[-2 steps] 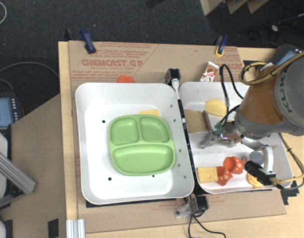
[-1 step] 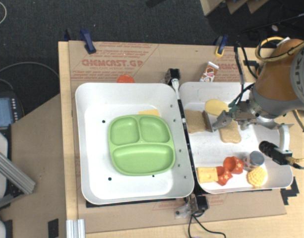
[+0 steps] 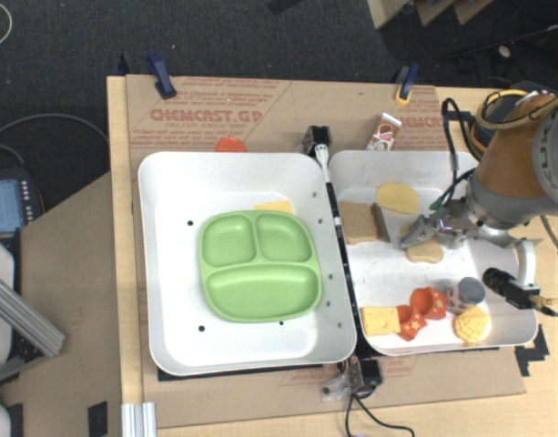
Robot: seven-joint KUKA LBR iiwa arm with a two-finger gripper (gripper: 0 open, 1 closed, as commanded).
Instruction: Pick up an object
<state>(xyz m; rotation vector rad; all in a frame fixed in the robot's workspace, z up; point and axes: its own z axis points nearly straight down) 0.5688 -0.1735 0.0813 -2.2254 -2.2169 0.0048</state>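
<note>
Tan cookie-shaped piece [image 3: 426, 252] just at 6 o'clock of gripper [image 3: 422, 232], nearly touching; long axis 3-to-9; jaw state impossible to tell, nothing visibly pinched.

The divided plate [image 3: 258, 267] lies in the left bin [image 3: 165, 244]; food pieces [image 3: 431, 306] lie in the right bin [image 3: 388, 271].

We saw a bench [image 3: 96, 244] of pale board, its top covered by a brown cardboard sheet [image 3: 260, 107] printed with red lettering; two shallow white bins sat on it side by side, the left bin [image 3: 165, 271] and the right bin [image 3: 374, 167] touching along their inner rims; a small carton [image 3: 384, 133] and an orange piece [image 3: 229, 145] lay behind the bins; blue clamps [image 3: 160, 76] gripped the far edge.
</note>
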